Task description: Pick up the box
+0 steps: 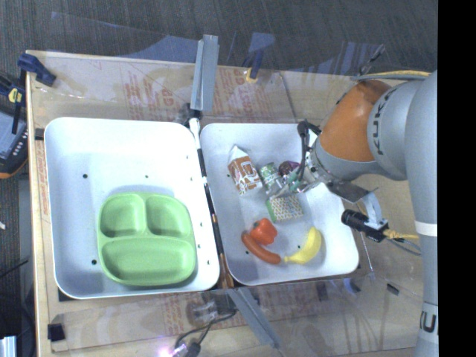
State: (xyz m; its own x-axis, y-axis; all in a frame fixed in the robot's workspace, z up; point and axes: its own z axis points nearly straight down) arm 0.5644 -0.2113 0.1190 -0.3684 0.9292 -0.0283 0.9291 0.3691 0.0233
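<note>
The grey arm [387, 136] is reaching in from three o'clock, its orange band bulging over the right bin's far corner, and it is leaning down into that bin. Two white bins are sitting side by side on the wooden bench [111, 88]: the left bin [67, 147] towards nine o'clock, the right bin [223, 140] just beside it, their rims nearly touching along the middle.

A green divided tray [146, 238] is lying flat in the left bin, at about six o'clock within it.

In the right bin, the box [242, 172], a small brown-and-white carton, is lying tilted at about eleven o'clock from the bin's centre, apart from the bin wall. Just beside it at three o'clock a small green-labelled can [268, 175] is lying, and a dark round thing [287, 169] is sitting next to that. A speckled grey-green pad [285, 207] is resting near the centre, right under the arm's tip.

The gripper [296, 183] is hanging between the can and the pad, well short of the box; its tip is too dark and crowded for me to tell whether it is clenched or released, and I cannot tell if it is touching anything.

Towards six o'clock a yellow banana [307, 248] is curving beside a sausage [260, 250], with a red pepper [262, 231] touching the sausage's upper side
</note>
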